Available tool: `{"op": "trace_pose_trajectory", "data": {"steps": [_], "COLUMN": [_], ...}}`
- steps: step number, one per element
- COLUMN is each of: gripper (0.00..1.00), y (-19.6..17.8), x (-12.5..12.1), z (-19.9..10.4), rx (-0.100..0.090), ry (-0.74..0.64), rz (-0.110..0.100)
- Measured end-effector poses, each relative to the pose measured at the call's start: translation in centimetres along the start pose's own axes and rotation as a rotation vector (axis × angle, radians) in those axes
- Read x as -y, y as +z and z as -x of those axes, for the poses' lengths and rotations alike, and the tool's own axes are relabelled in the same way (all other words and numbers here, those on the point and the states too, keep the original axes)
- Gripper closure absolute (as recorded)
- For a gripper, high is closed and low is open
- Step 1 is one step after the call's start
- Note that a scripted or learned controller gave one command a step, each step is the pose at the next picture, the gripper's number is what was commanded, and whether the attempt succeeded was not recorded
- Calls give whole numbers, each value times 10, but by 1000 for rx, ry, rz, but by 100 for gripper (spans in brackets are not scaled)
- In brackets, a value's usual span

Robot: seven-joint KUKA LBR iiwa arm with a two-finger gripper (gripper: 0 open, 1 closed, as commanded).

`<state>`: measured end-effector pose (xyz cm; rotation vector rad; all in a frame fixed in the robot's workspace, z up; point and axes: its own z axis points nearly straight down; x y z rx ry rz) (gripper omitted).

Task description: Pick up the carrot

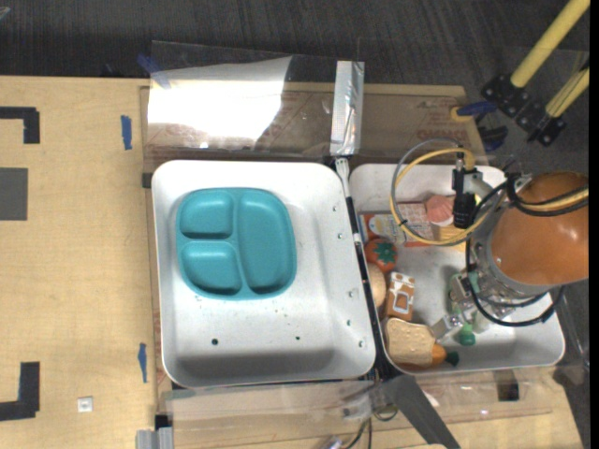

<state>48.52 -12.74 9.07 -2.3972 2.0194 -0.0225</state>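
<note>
The carrot [440,353] is a short orange piece with a green end. It lies at the front of the right bin [533,349], against the right side of a slice of toast [409,340]. My gripper [456,321] hangs low over the bin, just above and slightly right of the carrot, under the orange band of the arm [543,237]. The arm's body and cables hide much of the gripper. Nothing shows between the gripper and the carrot.
The right bin also holds a small orange-brown box [402,294], a red-orange tomato-like item [382,251], a red packet [379,224] and a pink item [438,209]. A teal divided plate [236,241] lies in the left bin [318,325]. Yellow cable loops at the back.
</note>
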Motion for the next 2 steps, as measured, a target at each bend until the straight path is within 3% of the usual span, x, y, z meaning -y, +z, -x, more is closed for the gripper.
{"op": "trace_pose_trajectory", "data": {"steps": [1,2], "gripper": [0,0], "y": [-1,0], "x": [1,1], "z": [13,11], "rx": [-16,-6], "ry": [43,9], "rz": [4,0]}}
